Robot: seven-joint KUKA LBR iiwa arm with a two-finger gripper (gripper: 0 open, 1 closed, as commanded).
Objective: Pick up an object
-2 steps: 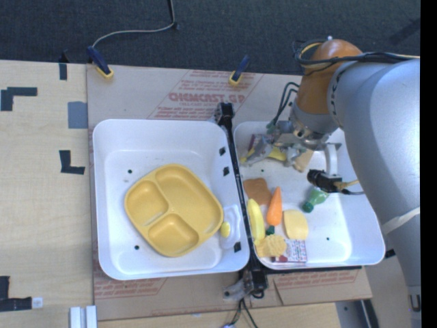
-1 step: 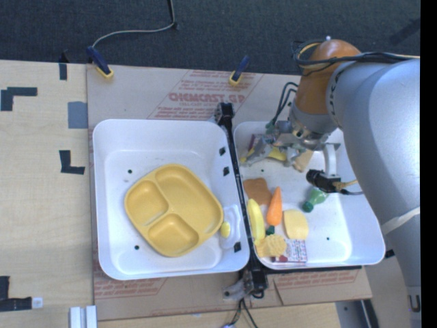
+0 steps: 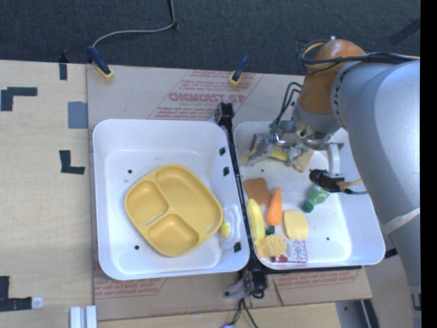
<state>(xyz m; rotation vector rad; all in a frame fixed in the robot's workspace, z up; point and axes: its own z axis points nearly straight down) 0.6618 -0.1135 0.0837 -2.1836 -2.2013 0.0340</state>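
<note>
Yellow plastic dominates the left bin [image 3: 109, 183]: a divided tray [image 3: 174, 209] lies flat across its floor, tilted diagonally, likely just parked there; the pickable clutter sits in the right bin [image 3: 355, 244], centre-right of the frame, where a carrot [image 3: 274, 206], a banana-like yellow piece [image 3: 255, 220], a pale yellow block [image 3: 295, 225], a brown slab [image 3: 257, 187] and a green bottle [image 3: 315, 199] lie loosely, near one another, as if scattered for grasp attempts; the gripper [image 3: 281, 144] hangs low over that bin's upper part, among small items there; whether it is parted or clenched, or grips anything, I cannot tell.
</note>
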